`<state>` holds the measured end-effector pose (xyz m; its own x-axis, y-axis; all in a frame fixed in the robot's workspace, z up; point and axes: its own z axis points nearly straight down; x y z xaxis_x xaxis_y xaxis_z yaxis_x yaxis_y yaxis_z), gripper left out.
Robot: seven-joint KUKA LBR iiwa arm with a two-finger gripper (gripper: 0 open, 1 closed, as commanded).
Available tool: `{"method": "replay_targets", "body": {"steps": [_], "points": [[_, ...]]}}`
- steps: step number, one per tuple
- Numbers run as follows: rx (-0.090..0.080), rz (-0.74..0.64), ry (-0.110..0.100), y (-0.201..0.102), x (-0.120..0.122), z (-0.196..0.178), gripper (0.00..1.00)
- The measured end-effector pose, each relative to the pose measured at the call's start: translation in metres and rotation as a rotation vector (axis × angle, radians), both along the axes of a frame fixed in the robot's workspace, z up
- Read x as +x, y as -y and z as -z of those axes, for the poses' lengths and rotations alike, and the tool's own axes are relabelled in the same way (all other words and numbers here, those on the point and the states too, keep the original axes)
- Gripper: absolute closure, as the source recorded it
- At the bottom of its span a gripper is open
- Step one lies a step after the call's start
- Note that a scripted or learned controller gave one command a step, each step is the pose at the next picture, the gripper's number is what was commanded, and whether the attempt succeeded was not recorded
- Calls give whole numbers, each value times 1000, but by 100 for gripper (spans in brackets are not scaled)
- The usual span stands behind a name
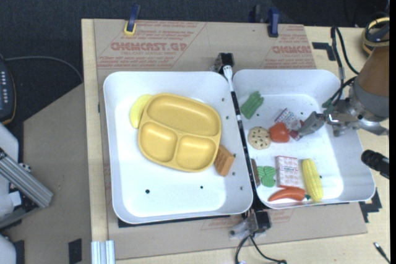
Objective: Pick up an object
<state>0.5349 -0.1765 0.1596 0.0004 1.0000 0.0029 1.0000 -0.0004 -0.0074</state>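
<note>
The red tomato-like toy (279, 132) is small, round and glossy, lying near the middle of the right bin (349, 185), just right of the cookie (258, 137), a tan disc with dark chips. The jaws (304, 128) sit just right of the red toy, low over the bin floor, dark against a small reddish piece; whether they are wide or narrow cannot be told, and nothing is clearly seen between them. A striped wrapper (284, 115) lies just above the red toy, close to the jaws. Further above and left of the red toy is a green pepper-like piece (252, 104). Below it lie a green leafy toy (267, 176), a pink patterned packet (288, 170), a yellow corn cob (312, 178) and a red-orange chilli (288, 195), packed closely. Well left of the red toy, the left bin (124, 151) holds a yellow divided tray (178, 132), with a brown block (224, 162) at its lower right corner
</note>
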Motion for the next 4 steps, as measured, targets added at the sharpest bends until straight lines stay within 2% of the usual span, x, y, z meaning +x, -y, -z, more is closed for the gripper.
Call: {"method": "replay_targets", "body": {"steps": [2,3,4], "points": [[-1,-1,2,-7,0,77,0],[-3,1,8,-7,2,64,100],[-5,-1,13,-9,-2,20,100]]}}
